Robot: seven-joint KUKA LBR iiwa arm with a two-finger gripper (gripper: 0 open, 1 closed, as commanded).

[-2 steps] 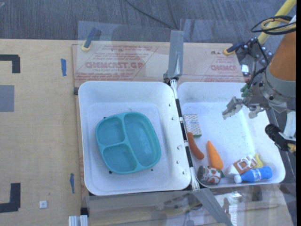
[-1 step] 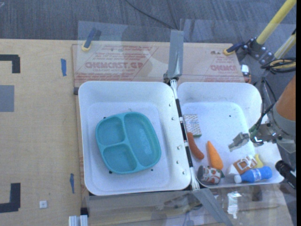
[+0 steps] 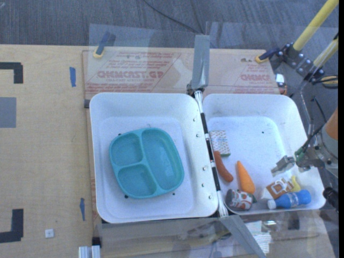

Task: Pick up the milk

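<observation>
A white bottle with a blue end (image 3: 290,199), which I take for the milk, lies on its side in the front right corner of the right bin (image 3: 252,109). Just behind it sits a small orange and white carton (image 3: 280,187). My gripper (image 3: 286,164) hangs over the right part of this bin, a little behind the carton and the bottle and apart from both. Nothing shows in its grasp. A small green and white patterned box (image 3: 219,142) stands against the bin's left wall.
In the right bin lie a red-orange sausage (image 3: 223,167), a carrot (image 3: 245,177) and a can (image 3: 240,199) along the front. The left bin (image 3: 107,112) holds a teal divided plate (image 3: 146,162). Yellow poles and cables (image 3: 309,31) stand at the far right.
</observation>
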